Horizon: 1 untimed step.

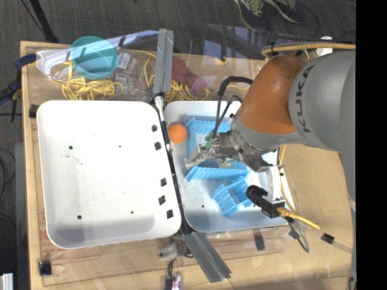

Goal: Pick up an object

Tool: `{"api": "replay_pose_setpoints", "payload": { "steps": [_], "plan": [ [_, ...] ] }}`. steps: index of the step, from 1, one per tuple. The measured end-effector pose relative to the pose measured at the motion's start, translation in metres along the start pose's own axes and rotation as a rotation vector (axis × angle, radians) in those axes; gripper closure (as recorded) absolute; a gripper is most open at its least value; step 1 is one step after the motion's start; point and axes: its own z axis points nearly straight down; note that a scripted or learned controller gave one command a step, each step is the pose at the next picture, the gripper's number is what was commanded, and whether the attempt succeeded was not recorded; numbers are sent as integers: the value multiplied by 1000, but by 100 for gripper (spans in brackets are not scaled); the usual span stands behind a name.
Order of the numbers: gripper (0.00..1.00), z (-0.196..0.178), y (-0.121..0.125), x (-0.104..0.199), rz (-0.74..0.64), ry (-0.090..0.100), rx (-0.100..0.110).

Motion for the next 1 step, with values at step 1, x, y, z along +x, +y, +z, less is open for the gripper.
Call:
{"api": "replay_pose_setpoints", "payload": {
  "steps": [1],
  "plan": [
    [0, 85, 10, -44, 41, -1, -5]
  ]
}}
